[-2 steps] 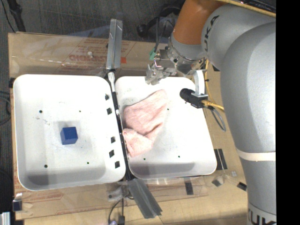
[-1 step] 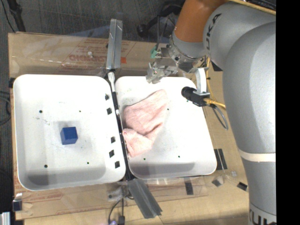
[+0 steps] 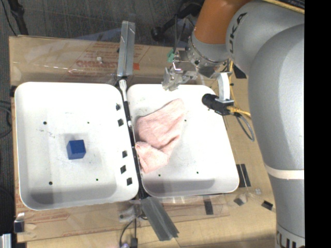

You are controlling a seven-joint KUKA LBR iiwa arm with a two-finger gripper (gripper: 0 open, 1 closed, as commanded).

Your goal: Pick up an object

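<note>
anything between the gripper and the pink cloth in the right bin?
Nothing visible. The gripper sits above the far rim of the right bin, and the pink cloth lies uncovered against that bin's left wall. The blue cube is in the left bin, off the path.

— What sort of place is pictured?

— A robotics lab: a grey industrial arm (image 3: 279,112) with an orange band reaches over a taped cardboard-covered bench (image 3: 62,56).

— What else marks it as such?

— Two shallow white bins (image 3: 31,102) sit side by side, cables (image 3: 243,118) trail nearby, and dark carpet (image 3: 77,9) lies beyond.
</note>
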